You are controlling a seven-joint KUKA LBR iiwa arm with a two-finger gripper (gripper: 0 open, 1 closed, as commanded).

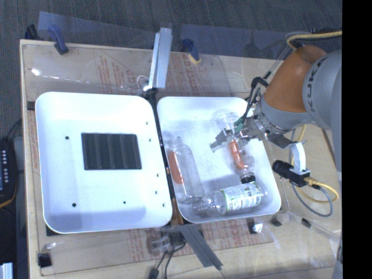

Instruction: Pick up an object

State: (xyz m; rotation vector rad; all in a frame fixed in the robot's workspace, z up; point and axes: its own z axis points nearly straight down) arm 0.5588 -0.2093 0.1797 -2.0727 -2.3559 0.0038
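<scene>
The end effector hangs low in the right bin, above a clear bottle with an orange insert; whether its fingers are spread I cannot tell. Two more bottles lie at six and eight o'clock.

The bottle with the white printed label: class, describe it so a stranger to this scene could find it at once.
Look at the right bin, the one nearer the grey arm. Along its front wall lies the bottle with the white printed label, on its side, black cap pointing right. The other two clear bottles in that bin show orange inside; this one alone carries a white label.
</scene>
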